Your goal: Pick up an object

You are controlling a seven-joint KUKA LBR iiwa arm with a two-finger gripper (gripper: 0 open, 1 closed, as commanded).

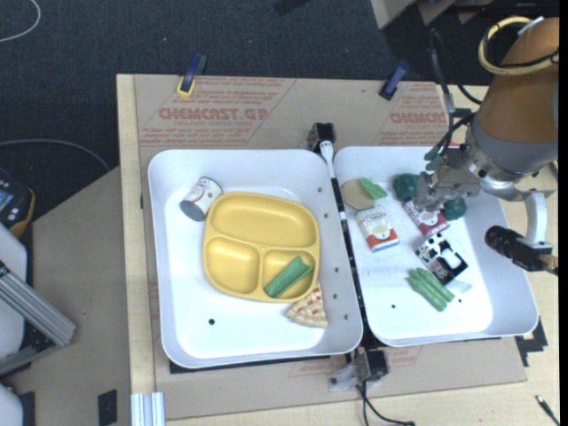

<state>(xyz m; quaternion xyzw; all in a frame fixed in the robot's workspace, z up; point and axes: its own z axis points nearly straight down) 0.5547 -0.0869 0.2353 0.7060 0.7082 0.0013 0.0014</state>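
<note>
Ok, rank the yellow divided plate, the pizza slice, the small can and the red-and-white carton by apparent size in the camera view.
Largest to smallest:
1. yellow divided plate
2. pizza slice, red-and-white carton and small can look alike in size; I would not rank them.

Red print reading "CHEMCAST GP" runs across the brown protective sheet [222,109] just behind the left bin [169,264], with smaller red lines under it too small to read. The same red print repeats behind the right bin [506,318], partly hidden.
</note>
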